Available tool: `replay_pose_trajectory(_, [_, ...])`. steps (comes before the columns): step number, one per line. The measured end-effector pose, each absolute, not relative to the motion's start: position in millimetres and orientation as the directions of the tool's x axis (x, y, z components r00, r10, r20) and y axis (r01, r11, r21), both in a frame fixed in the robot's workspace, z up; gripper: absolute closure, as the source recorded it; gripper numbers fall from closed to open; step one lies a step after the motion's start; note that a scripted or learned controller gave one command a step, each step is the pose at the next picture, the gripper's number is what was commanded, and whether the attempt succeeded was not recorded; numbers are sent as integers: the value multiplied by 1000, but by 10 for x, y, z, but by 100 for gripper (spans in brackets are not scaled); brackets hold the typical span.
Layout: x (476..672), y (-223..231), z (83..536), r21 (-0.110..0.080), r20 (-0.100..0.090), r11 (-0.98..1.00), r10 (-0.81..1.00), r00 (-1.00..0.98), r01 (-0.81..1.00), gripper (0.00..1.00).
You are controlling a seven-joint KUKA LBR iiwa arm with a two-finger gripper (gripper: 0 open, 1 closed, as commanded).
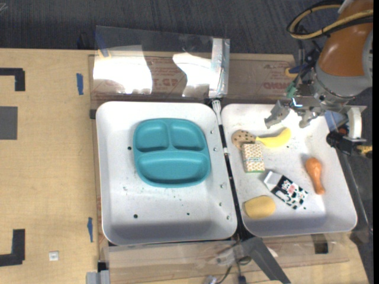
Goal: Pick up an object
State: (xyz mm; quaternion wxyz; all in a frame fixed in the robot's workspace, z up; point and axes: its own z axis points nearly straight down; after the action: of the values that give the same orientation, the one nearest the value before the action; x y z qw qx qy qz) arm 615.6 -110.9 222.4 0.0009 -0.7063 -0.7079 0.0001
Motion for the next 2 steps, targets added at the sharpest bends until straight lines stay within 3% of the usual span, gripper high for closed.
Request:
replay_pose_trajectory(1, [5453,-1589,1264,-9,1,1,1000,-1,1000,0])
replay_pose_trajectory(2, [6468,-1209,871,6,-1,9,1000,-9,1000,0])
